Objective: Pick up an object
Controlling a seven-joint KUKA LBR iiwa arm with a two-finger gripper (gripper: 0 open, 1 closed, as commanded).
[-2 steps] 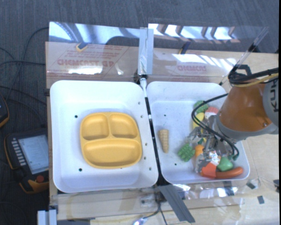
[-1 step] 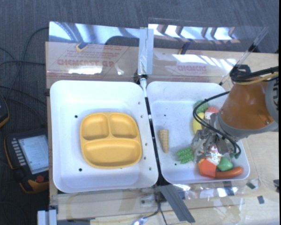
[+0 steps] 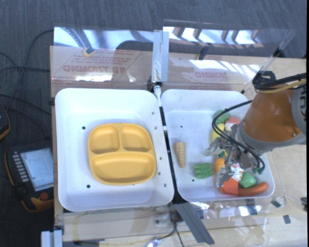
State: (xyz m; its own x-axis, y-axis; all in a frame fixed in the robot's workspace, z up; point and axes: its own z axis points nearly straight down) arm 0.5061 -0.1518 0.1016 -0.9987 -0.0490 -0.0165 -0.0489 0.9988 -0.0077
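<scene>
Two shallow white bins sit side by side on the bench [image 3: 298, 163]. The left bin [image 3: 72, 138] holds a yellow divided plate [image 3: 122, 153] with three compartments, lying flat near the bin's middle.

The right bin [image 3: 188, 104] holds a heap of toy food. A pale ice-cream cone [image 3: 181, 154] lies alone near the bin's left wall, its tip toward the near edge. A green leafy piece [image 3: 202, 170] lies just right of the cone, toward the near edge. An orange carrot [image 3: 245, 189] lies along the near right corner, touching a green pepper-like piece [image 3: 249, 179] just above it. More yellow, green and red pieces [image 3: 222, 122] are bunched by the right wall, partly hidden under the arm.

The arm [image 3: 272, 115], with its orange band, reaches in over the right side of that bin. The gripper [image 3: 227, 164] hangs low over the heap, just above the carrot, with a small orange piece [image 3: 219, 164] right beside its fingers; whether it is open or closed cannot be told among the cables and toys.

Behind the bins, along the far edge of the bench, stands a clear panel over brown cardboard [image 3: 100, 68] with reddish mirrored lettering, too faint and reflective to read.
</scene>
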